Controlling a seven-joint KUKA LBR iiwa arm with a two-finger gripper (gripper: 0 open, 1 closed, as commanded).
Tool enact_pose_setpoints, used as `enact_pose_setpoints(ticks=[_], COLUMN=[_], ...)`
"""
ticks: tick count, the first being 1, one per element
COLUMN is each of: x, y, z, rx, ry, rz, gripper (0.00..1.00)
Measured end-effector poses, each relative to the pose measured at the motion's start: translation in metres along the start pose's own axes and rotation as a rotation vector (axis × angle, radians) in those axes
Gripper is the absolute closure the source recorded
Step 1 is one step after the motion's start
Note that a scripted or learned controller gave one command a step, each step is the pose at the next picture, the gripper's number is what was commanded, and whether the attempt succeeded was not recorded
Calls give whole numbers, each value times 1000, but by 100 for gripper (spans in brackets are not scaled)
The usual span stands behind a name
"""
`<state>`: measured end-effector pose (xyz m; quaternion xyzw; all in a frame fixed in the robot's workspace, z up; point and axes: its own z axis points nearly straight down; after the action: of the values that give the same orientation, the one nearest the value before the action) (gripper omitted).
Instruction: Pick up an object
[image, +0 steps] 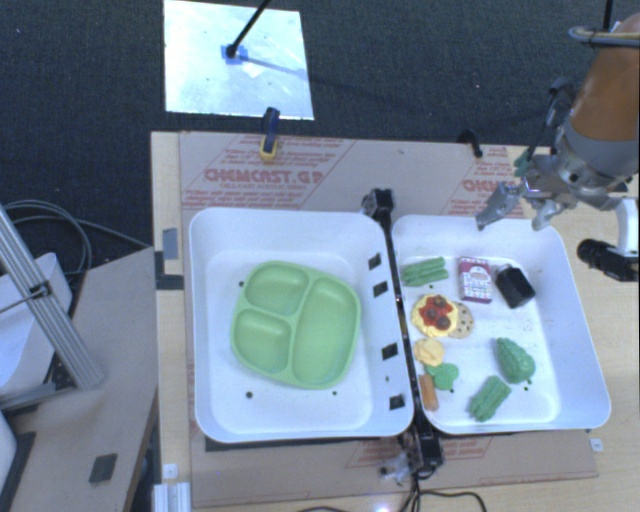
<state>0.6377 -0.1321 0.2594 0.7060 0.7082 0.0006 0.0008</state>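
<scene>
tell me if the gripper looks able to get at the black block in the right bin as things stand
Probably yes. The gripper hangs over the right bin's far rim, and the black block lies just below it, with nothing on top; the red carton beside it sits apart.

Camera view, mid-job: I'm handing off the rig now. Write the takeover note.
Tool: above the far rim of the right bin, fingers apart, nothing between them.
Right bin holds the toys: green bean pod, red carton, black block, pizza slice, green cone, green bundle, small pieces near the divider.
Left bin: green divided plate.
Done: nothing picked yet.
Left: descend, grasp one object, lift.
</scene>
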Motion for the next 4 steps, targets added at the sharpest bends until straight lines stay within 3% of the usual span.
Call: enact_pose_setpoints(ticks=[1,2,3,4], x=[-16,-61,73,176], y=[-88,-155,-147,-123], z=[53,180,41,54], rx=[11,5,-13,-1], ry=[1,1,4,2], rz=[6,10,-15,-11], gripper=[0,0,0,0])
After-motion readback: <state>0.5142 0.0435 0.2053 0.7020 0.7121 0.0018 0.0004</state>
